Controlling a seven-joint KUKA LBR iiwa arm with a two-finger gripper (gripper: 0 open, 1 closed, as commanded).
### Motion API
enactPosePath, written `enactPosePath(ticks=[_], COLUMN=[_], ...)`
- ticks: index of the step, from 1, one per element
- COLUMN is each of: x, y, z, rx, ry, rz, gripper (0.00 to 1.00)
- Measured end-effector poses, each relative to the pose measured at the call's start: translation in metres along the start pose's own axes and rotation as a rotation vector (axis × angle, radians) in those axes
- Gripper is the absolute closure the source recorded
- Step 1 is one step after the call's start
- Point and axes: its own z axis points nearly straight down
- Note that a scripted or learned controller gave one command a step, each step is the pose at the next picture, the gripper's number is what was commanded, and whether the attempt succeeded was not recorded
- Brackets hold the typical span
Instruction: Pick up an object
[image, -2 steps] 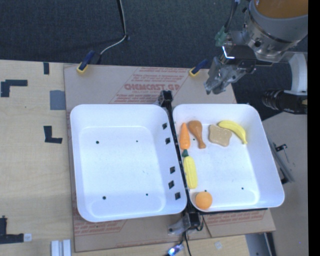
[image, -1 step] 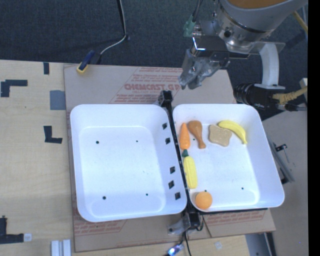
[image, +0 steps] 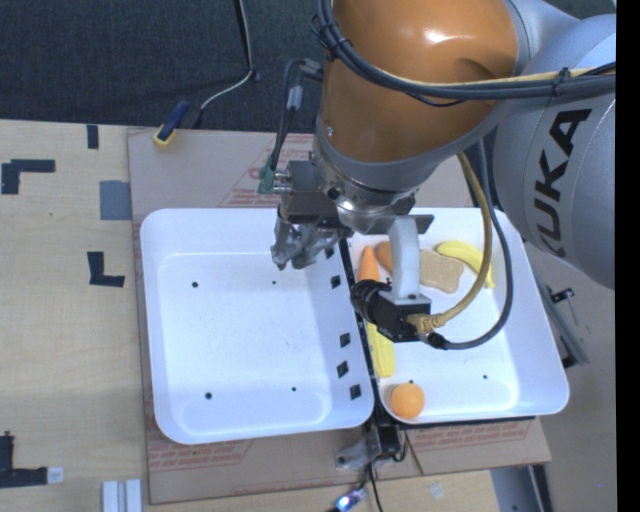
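Looming over the upper middle of the frame, the arm's orange band sat closest to the lens, and beneath it the claw hung over the upper right corner of the left bin, just beside the divide between the two bins. Whether it was spread or pressed together could not be told, since the dark mechanism blurred into one mass; nothing could be made out in its grasp.

By my judgement the task was barely begun: no object had been lifted, and every candidate lay in the right bin. An approach, a closing and a lift all remained.

Moving outward from the claw, the nearest piece was an orange carrot-like piece, just to the right of the claw across the divide. Beyond it, farther right, lay a tan slice like bread, touching or nearly touching a yellow banana-shaped piece at the upper right. Below the claw and to its right, a yellow piece like a corn cob lay along the divide, partly hidden by a black fitting on the arm. Farthest off, at the lower middle of the frame, a small orange ball rested near the right bin's bottom edge.
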Motion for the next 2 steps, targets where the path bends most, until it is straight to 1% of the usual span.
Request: enactPosePath(ticks=[1, 2], x=[0.008, 0.051], y=[-0.001, -0.001], z=[-0.097, -0.082], rx=[-0.022, -0.010], ry=[0.006, 0.001], rz=[0.006, 0.004], gripper=[1.00, 1.00])
